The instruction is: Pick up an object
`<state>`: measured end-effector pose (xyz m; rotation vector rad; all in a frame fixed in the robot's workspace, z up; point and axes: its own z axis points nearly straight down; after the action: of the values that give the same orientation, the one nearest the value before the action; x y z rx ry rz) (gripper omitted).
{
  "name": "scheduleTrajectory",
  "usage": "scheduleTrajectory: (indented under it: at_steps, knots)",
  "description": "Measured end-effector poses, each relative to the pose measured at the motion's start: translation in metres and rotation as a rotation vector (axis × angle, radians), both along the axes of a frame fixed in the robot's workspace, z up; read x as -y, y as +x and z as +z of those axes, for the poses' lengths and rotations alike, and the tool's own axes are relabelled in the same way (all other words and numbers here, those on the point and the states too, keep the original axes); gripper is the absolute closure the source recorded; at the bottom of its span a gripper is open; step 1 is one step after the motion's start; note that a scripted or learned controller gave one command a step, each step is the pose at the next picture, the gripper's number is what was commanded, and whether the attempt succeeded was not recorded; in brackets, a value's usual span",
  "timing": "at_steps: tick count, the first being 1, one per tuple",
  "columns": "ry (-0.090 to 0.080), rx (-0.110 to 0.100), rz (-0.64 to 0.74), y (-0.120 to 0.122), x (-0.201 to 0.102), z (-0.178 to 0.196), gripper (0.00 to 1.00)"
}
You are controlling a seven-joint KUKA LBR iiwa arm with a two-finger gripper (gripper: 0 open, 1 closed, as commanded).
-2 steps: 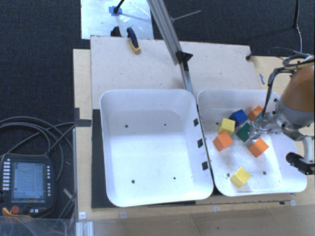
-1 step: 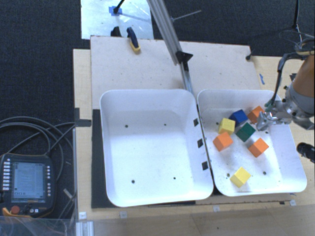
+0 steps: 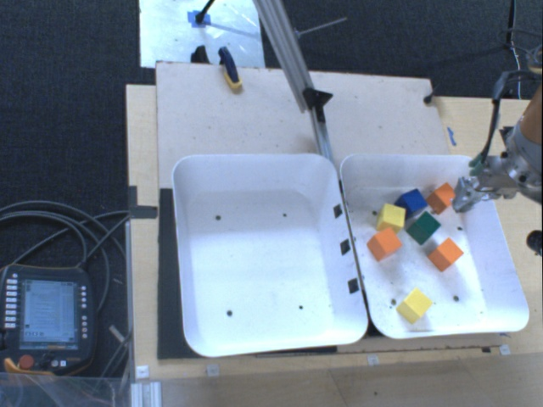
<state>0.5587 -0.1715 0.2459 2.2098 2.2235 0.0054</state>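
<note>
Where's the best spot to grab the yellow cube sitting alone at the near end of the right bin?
Probably from straight above, the claw closing across two opposite side faces of the yellow cube. It sits flat and apart from the other blocks, turned somewhat relative to the bin wall.

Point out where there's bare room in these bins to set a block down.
Left bin: its whole floor, wall to wall. Right bin: the front strip beside the yellow block. Crowded: the block cluster around the green block, near the gripper.

Left of the tabletop (image 3: 254,108), a teach pendant (image 3: 44,316) with looping black cables (image 3: 59,219); behind it, a slanted metal pole (image 3: 284,41).
</note>
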Motion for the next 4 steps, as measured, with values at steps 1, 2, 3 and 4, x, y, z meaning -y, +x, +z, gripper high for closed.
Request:
scheduleTrajectory:
  at_steps: [1, 2, 3, 4]
  knots:
    - [0.0, 0.001, 0.0, 0.002, 0.001, 0.054, 1.0]
    - [0.003, -0.005, 0.003, 0.004, -0.044, 0.041, 1.0]
    - [0.004, -0.004, 0.005, 0.014, -0.098, 0.042, 1.0]
    - [0.004, -0.006, 0.004, 0.022, -0.144, 0.032, 1.0]
